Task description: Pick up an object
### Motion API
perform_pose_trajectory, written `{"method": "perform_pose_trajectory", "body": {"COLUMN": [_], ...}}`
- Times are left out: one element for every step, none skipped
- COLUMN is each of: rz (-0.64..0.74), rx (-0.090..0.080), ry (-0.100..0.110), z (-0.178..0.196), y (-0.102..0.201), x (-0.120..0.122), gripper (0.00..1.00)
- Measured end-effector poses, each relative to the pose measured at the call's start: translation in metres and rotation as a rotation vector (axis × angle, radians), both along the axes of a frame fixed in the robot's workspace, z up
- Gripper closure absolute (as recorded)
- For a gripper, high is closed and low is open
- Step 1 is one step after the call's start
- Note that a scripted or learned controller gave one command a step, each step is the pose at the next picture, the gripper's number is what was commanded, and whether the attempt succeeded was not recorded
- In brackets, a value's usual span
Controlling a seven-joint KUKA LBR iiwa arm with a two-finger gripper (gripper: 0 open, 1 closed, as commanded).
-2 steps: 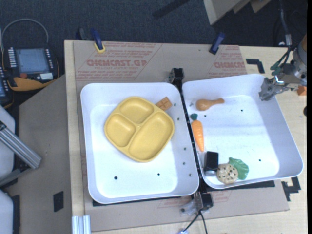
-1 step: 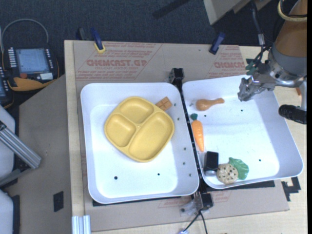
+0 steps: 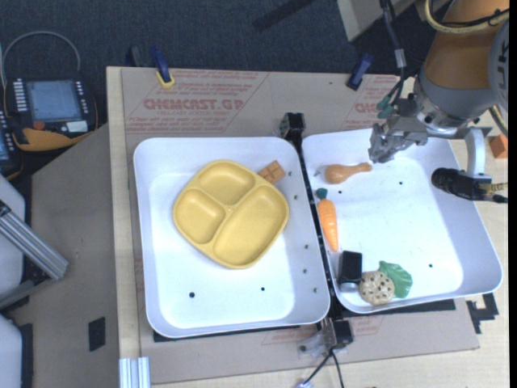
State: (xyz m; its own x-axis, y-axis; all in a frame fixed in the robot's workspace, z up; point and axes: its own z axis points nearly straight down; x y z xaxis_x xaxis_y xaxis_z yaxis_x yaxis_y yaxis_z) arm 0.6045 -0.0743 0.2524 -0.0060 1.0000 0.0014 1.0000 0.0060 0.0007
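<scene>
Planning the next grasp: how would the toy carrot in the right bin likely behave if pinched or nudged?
The carrot looks like smooth moulded plastic, so probably stiff, light and somewhat slippery. Its round tapered body may roll or pivot when nudged. It lies close to the right bin wall, which could crowd a pinch.

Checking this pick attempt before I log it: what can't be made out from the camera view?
- Gripper: fingers too small and dark to read, above the drumstick.
- Brown block: partly hidden under the yellow plate's rim.
- Arm: cut off by the top edge.
- Black object: too small to identify.
</scene>
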Motion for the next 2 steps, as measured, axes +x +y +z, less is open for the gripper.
{"method": "perform_pose_trajectory", "body": {"rz": [0.0, 0.0], "rx": [0.001, 0.001], "ry": [0.003, 0.005], "z": [0.0, -0.016], "y": [0.063, 0.113], "x": [0.001, -0.003], "gripper": [1.0, 1.0]}}
